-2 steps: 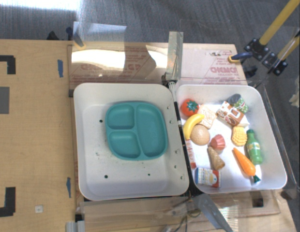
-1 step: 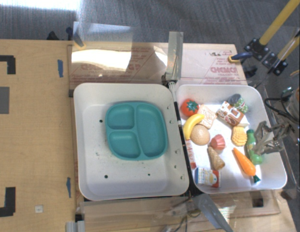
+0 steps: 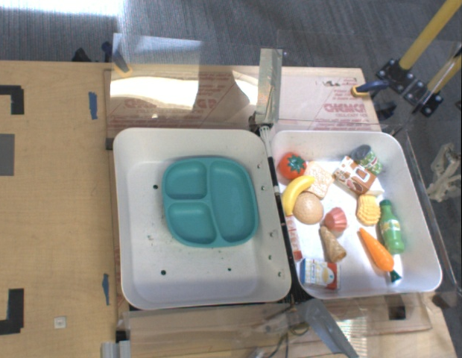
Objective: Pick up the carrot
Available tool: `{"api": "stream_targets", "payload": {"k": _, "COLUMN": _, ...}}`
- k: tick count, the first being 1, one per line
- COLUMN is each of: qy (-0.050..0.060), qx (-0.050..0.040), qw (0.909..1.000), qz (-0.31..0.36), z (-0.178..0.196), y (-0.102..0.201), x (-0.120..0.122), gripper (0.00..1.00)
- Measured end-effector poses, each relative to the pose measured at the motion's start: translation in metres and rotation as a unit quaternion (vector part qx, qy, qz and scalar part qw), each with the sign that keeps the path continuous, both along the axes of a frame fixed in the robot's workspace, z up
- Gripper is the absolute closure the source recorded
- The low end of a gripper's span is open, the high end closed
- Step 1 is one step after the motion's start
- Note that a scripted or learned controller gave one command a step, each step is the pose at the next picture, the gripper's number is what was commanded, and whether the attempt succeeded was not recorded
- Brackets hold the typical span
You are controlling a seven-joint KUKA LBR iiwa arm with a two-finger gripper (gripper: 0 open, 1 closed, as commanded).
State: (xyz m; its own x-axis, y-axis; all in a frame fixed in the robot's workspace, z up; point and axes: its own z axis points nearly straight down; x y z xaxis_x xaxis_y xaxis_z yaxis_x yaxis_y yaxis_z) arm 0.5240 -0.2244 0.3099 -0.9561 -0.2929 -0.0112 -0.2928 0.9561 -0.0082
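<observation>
Carrot [image 3: 377,251] lies in the right bin [image 3: 421,200], near its front right corner, just beside the green bottle [image 3: 391,228] and partly in front of it. Its long axis runs at a slant: the thick orange end points back toward the corn [image 3: 368,209], and the narrow end with a green tip points to the bin's front right corner. I cannot tell the state of the fingers.
</observation>
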Motion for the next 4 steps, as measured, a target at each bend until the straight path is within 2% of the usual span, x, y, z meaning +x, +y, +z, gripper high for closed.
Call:
{"api": "stream_targets", "payload": {"k": 1, "qy": 0.000, "qx": -0.0002, "qw": 0.9934, "qz": 0.115, "z": 0.083, "y": 0.002, "x": 0.060, "gripper": 1.00}}
{"api": "stream_targets", "payload": {"k": 2, "qy": 0.007, "qx": 0.0019, "qw": 0.9754, "qz": 0.220, "z": -0.025, "y": 0.000, "x": -0.034, "gripper": 1.00}}
{"api": "stream_targets", "payload": {"k": 3, "qy": 0.005, "qx": 0.0001, "qw": 0.9753, "qz": 0.221, "z": -0.023, "y": 0.000, "x": -0.033, "gripper": 0.00}}
{"api": "stream_targets", "payload": {"k": 4, "qy": 0.010, "qx": 0.0050, "qw": 0.9733, "qz": 0.229, "z": -0.150, "y": 0.004, "x": -0.033, "gripper": 0.00}}
